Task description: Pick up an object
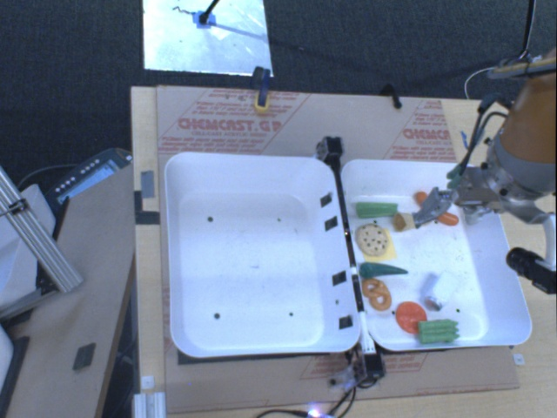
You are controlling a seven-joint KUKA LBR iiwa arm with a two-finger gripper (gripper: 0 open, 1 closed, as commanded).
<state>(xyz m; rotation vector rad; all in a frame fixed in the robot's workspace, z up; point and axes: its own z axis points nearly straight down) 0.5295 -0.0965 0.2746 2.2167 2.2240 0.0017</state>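
My gripper [432, 207] hangs low over the back of the right bin [509, 273], reaching in from the right. Directly beside it lies an orange piece [447, 219], partly hidden by the gripper. A small tan piece [402, 222] and a green block [376, 208] sit just left of it. Nearer the front lie a spotted cookie [374, 239], a dark green pod [384, 270], a pretzel [379, 294], a white-and-blue item [432, 288], a red disc [411, 317] and a ridged green piece [438, 330]. Nothing visibly sits in the gripper.
The left bin [187, 259] stands beside the right one, joined by a black clipped divider [341, 233]. The arm's orange band and grey wrist [522, 159] overhang the right bin's back right corner. A black knob [531, 268] juts in at the right rim.
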